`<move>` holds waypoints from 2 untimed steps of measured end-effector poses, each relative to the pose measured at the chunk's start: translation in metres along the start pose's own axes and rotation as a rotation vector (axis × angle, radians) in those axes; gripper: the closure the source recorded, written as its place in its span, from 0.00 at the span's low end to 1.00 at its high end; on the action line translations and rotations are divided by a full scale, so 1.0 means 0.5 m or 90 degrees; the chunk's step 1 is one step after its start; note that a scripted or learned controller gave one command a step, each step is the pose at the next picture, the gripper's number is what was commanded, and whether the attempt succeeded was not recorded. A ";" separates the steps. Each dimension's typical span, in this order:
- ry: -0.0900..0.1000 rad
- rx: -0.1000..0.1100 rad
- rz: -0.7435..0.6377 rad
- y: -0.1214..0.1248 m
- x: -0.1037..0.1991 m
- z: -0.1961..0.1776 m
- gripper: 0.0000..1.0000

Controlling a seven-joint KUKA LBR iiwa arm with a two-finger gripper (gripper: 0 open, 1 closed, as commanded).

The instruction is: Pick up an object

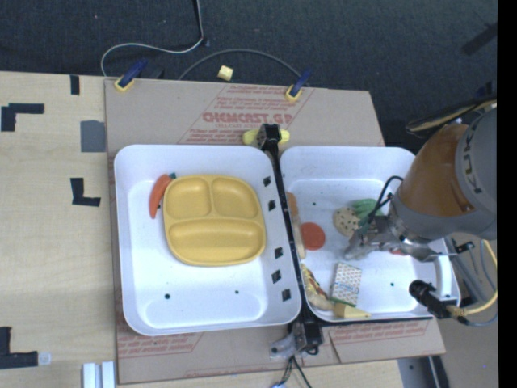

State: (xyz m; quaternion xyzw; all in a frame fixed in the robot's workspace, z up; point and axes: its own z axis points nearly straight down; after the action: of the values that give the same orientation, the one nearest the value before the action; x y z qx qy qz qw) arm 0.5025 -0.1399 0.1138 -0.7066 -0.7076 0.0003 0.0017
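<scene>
My gripper (361,244) hangs low in the right bin (323,166), its fingers pointing left, just right of a speckled cookie-like piece (347,219) and a green item (365,208). An orange-red disc (313,235) lies to its left. A patterned packet (346,282) lies just below the gripper. A yellowish-brown item (319,292) rests along the bin's lower left wall. In the left bin a yellow divided plate (215,219) sits with an orange carrot-like piece (157,195) at its left.
The left bin (137,297) has bare white floor below the plate. A black divider strip (277,217) runs between the bins. Both stand on a cardboard sheet (242,111). Cables (194,23) trail across the dark floor behind.
</scene>
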 end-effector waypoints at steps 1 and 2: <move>0.000 0.001 0.000 0.000 0.000 0.001 0.00; -0.001 -0.003 -0.002 0.117 0.022 0.007 0.00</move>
State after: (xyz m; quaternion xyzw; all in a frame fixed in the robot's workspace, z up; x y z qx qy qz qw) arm 0.5608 -0.1288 0.1100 -0.7056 -0.7087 -0.0007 -0.0006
